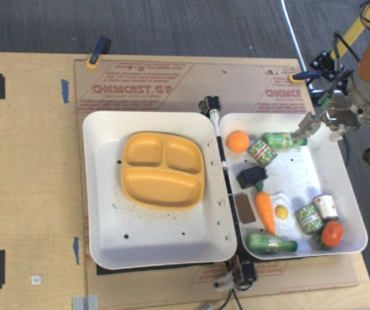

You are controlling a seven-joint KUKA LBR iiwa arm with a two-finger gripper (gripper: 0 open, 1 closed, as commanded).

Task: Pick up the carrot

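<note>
One carrot (265, 212) lies in the right bin (349, 192), lower-centre of frame, long axis running top to bottom, thick end up, tip down-right, just beside the fried egg (281, 210). Gripper (303, 130) sits up and to the right of it, near the green bottle (278, 140). Can't tell if fingers are apart or together. Approach calls for a move down-left w/ fingers set across the carrot.

The orange carrot (265, 212) lies flat in the right bin (349, 192), tip pointing toward the near edge.
</note>
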